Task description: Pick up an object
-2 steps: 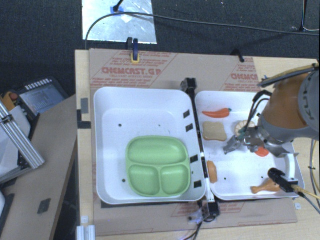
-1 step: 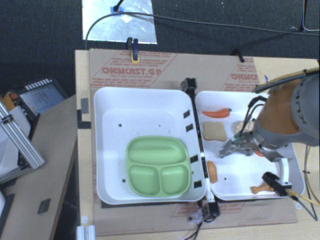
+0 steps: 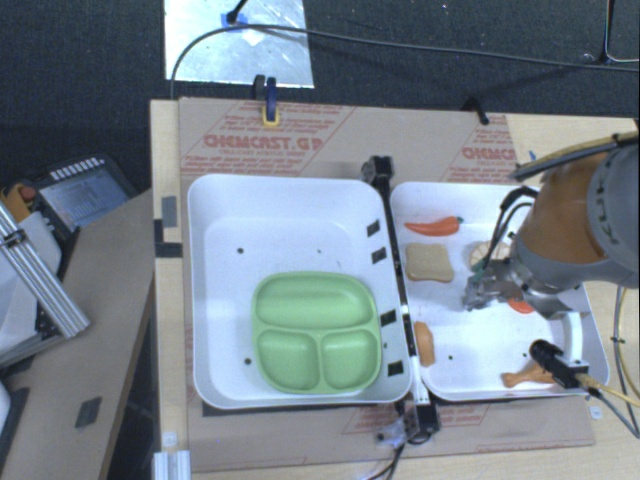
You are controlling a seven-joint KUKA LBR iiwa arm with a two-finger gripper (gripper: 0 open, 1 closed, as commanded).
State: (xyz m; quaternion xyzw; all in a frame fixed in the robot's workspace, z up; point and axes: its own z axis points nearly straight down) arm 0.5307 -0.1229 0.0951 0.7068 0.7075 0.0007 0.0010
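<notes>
The right white bin (image 3: 455,383) holds a red chili pepper (image 3: 432,226) at its back, and a tan slice of bread (image 3: 429,262) lies just in front of the pepper. An orange piece (image 3: 424,343) rests by the bin's left wall. At the front right lies a tan drumstick-shaped piece (image 3: 525,375). My gripper (image 3: 480,295) hangs low over the middle of this bin, to the right of the bread. A small red thing (image 3: 520,307) peeks out just right of the gripper. A pale item (image 3: 479,255) is partly hidden behind the wrist.
In the left white bin (image 3: 215,268) sits a green divided plate (image 3: 315,330), toward the front. Black clips run along the divider (image 3: 390,268) between the bins. The arm (image 3: 580,218) covers the right bin's far right side.
</notes>
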